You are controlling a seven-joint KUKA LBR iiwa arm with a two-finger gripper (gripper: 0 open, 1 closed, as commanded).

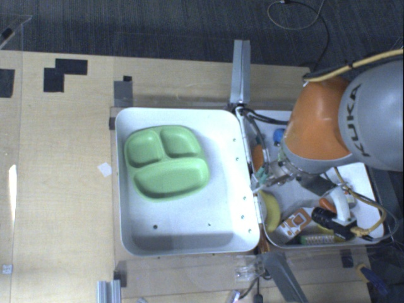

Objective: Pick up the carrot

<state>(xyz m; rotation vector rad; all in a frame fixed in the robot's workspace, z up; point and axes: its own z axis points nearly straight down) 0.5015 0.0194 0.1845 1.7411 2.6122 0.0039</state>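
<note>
Gripper low at right bin's left wall, beside carrot; finger state: cannot tell. Banana near front-left corner. Green tray in left bin.

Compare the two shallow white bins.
The left white bin lies in plain view, holding just a green divided plate; the right white bin is largely covered by the arm and cluttered with small items, including a yellow banana. Both are shallow, white, and sit side by side.
</note>
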